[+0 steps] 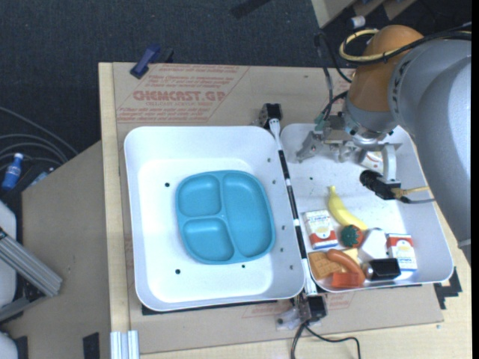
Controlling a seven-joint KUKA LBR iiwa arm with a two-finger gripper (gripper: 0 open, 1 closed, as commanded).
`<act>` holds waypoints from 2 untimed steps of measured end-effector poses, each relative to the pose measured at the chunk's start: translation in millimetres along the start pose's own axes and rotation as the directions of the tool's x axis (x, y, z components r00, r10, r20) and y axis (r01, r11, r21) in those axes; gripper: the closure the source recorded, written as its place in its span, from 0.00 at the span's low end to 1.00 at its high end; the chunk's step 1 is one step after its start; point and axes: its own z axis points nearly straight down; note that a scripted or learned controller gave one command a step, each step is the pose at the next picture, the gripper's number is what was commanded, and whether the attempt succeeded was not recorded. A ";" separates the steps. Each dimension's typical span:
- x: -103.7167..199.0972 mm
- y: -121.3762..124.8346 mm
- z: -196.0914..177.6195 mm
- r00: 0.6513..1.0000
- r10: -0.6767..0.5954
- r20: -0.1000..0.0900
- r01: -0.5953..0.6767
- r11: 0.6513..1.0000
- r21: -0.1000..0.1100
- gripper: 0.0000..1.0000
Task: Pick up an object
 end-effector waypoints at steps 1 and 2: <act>0.2 0.9 -10.9 1.000 -0.001 0.001 0.001 1.000 -0.003 1.00; 0.1 0.7 -10.6 1.000 -0.001 0.001 0.001 1.000 -0.002 0.00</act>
